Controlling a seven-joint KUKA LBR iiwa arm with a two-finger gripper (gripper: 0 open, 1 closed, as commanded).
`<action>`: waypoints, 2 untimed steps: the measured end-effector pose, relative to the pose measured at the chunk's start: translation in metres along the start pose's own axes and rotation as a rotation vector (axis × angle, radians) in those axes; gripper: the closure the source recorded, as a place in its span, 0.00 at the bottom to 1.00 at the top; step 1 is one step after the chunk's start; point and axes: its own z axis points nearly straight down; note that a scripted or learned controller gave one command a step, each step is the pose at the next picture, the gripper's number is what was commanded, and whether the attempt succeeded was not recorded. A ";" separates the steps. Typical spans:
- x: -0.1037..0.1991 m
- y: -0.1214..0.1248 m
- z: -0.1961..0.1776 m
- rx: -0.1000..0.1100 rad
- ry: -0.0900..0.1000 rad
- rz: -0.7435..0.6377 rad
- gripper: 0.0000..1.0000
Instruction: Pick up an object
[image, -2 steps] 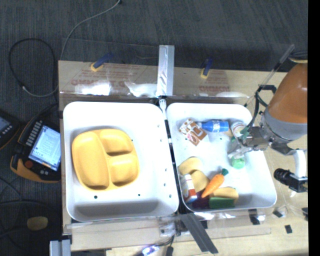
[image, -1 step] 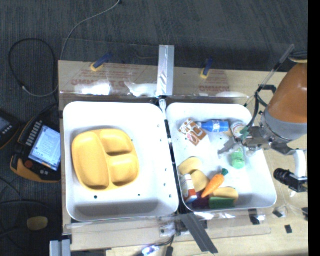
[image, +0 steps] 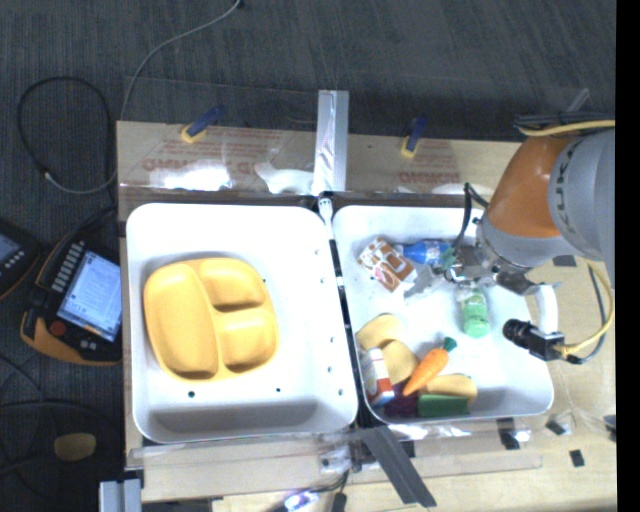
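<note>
The right bin (image: 535, 385) holds a jumble of objects. A brown-and-white packet (image: 385, 263) and a blue item (image: 427, 250) lie near its far side. A green bottle (image: 474, 311) lies right of centre. Toward the front are an orange carrot (image: 424, 369), pale yellow pieces (image: 380, 332), a red-and-white can (image: 377, 378) and a green block (image: 443, 405). My gripper (image: 450, 272) hangs low over the far part of this bin, between the blue item and the green bottle, under the grey and orange wrist (image: 530, 200).
The left bin (image: 230, 225) holds a yellow divided tray (image: 210, 315). A metal divider post (image: 331, 140) stands at the back between the bins. Cables and a black connector (image: 530, 338) hang beside the arm over the right bin's right side. A handheld pendant (image: 75, 300) lies left of the bench.
</note>
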 end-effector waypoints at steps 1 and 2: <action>0.019 0.059 0.022 0.017 0.004 -0.046 0.00; 0.045 0.080 0.031 0.031 0.015 0.154 0.00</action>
